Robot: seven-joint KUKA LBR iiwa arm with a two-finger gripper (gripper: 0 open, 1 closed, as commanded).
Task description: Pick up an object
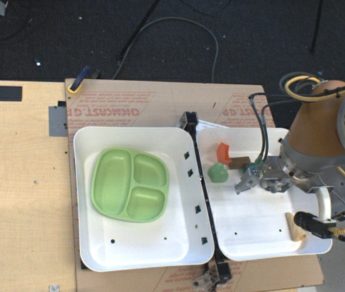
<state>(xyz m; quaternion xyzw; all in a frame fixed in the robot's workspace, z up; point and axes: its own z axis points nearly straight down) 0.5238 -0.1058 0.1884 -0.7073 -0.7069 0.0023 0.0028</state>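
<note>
In the right bin (pixel 263 248) an orange block (pixel 223 151) stands near the divider. A green rounded object (pixel 218 173) lies just in front of it, and a dark brown block (pixel 240 162) sits to its right. My gripper (pixel 246 180) hangs low over the bin floor, pointing left. It is just right of the green object and just in front of the brown block. Nothing shows held in it. The grey arm with its orange band (pixel 315 123) comes in from the right.
The left bin (pixel 99 248) holds a light green divided plate (pixel 130 184). A tan piece (pixel 294 225) lies near the right bin's front right corner. A black divider rail (pixel 200 193) runs between the bins. Cardboard lies under both.
</note>
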